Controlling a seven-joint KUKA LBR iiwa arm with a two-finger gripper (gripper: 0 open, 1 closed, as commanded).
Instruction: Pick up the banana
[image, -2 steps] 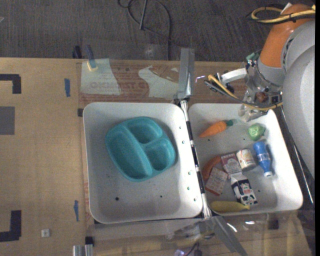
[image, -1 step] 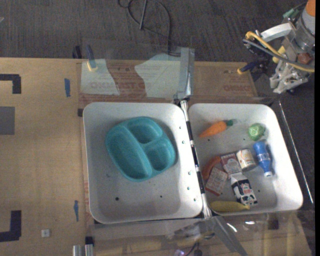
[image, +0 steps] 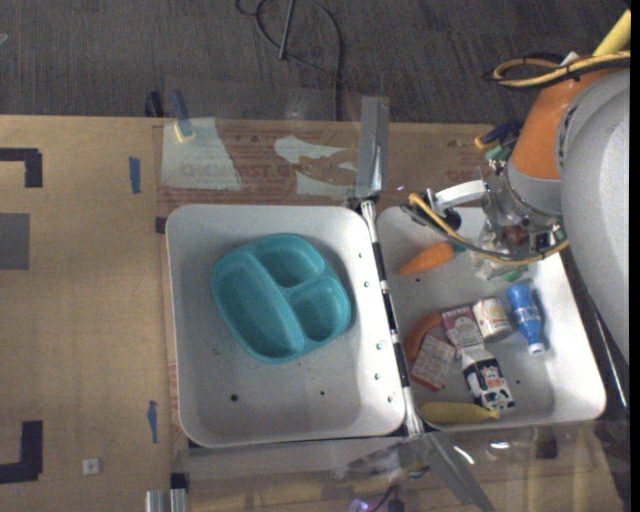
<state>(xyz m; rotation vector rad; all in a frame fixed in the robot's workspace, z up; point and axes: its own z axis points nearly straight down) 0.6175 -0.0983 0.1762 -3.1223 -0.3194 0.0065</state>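
Since the banana (image: 459, 411) is what needs grabbing, the thing that matters is how far off it sits from the gripper (image: 505, 240). Taking the right bin (image: 585, 395) as the landmark: the banana lies flat along that bin's near edge, towards its near-left corner, with its long axis running roughly parallel to that edge. The gripper hangs over the far end of the same bin, so the banana is well apart from it, clear across the bin towards the near side and a bit left.

Whether the fingers are spread or closed, I honestly can't tell; the wrist hides them and there's clutter right under it.

Between the two sits a bunch of stuff in the bin's middle: a carrot (image: 428, 259) near the far-left, a blue bottle (image: 524, 316) on the right side, a few small cartons (image: 486, 380) just beside the banana. That nearest carton almost touches the banana's right end, so my guess is a grasp across the middle or left part would be safer.

The teal divided plate (image: 281, 296) is over in the left bin, out of the way.
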